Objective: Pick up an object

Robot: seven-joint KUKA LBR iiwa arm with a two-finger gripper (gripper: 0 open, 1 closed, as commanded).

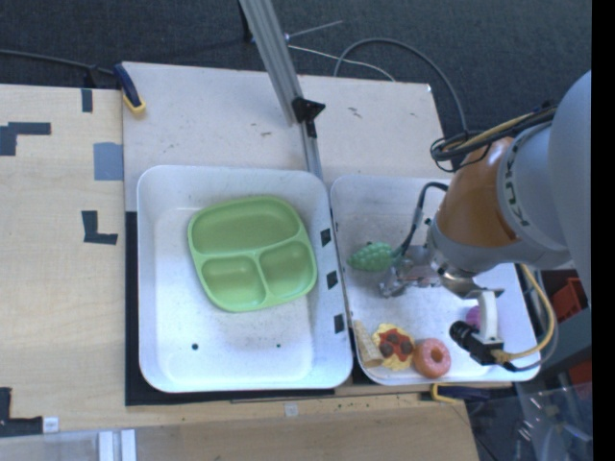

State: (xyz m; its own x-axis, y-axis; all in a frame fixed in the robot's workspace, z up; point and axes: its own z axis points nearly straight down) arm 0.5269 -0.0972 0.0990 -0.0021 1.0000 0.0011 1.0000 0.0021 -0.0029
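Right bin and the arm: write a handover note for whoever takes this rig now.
Gripper: low in the right bin, beside the green toy; nothing seen between its fingers.
Things: green toy near that bin's left wall; pizza slice toy and pink donut along its near edge. Green divided plate lies in the left bin.
Done: nothing lifted yet.
Left: grasp one object, probably the green toy, and raise it.

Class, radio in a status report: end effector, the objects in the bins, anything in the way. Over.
End effector low in right bin, beside green toy. Doughnut and pizza slice at the near wall, untouched. Green tray in left bin. Nothing blocking.
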